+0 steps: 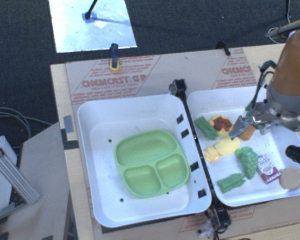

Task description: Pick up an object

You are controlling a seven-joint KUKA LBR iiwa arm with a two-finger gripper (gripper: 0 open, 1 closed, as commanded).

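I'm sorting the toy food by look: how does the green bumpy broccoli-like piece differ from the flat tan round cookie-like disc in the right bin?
The green bumpy broccoli-like piece is lumpy and elongated; the flat tan round disc is smooth and circular. The broccoli piece is green, the disc tan. The broccoli piece lies mid-bin among other food, beside a yellow piece; the disc sits in the near right corner. Both rest on the floor of the right white bin, away from the gripper.

Dark carpet floor (9, 47), shiny metal sheet (92, 20), wooden bench (64, 89)
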